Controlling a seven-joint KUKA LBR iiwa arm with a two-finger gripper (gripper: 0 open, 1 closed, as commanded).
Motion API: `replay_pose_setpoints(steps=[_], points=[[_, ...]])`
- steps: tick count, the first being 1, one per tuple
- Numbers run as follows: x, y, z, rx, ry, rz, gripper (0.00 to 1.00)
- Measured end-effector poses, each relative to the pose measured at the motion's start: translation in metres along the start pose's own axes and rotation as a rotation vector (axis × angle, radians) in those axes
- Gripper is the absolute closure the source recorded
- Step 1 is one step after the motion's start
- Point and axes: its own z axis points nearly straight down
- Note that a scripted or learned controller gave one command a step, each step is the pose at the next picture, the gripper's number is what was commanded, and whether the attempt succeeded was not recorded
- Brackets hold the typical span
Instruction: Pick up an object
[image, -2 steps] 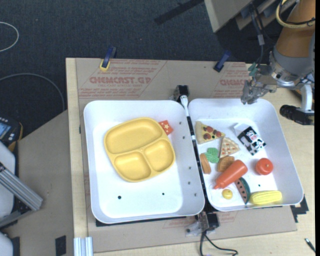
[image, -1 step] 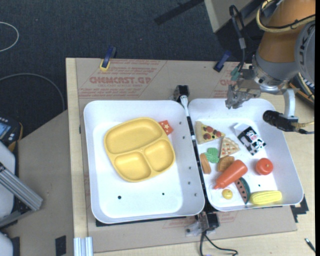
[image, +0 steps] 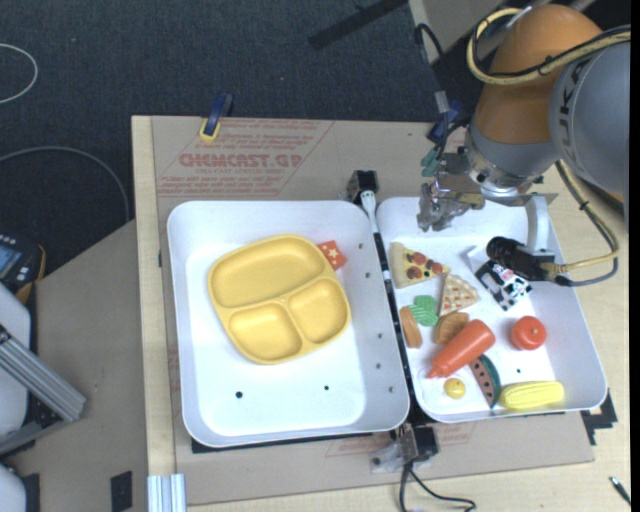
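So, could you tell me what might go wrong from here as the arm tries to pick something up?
The gripper hangs at the right bin's far edge, so a straight descent may hit the rim or grab nothing. The toys are crowded: the carrot touches its neighbours and the pizza slice lies flat, so fingers might nudge pieces or slip off. The tomato could roll away.

Red print "CHEMCAST GP" stands on the brown board (image: 250, 150).

Two-finger metal gripper (image: 441, 216) hovers at right white bin's (image: 580, 335) far edge; plastic pizza slice (image: 415, 265) just below it.
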Motion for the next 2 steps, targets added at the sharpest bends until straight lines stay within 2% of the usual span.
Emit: replay_pose_setpoints(steps=[2], points=[[0.1,-0.03,-0.018,0.0,0.0,-0.001,1.0]])
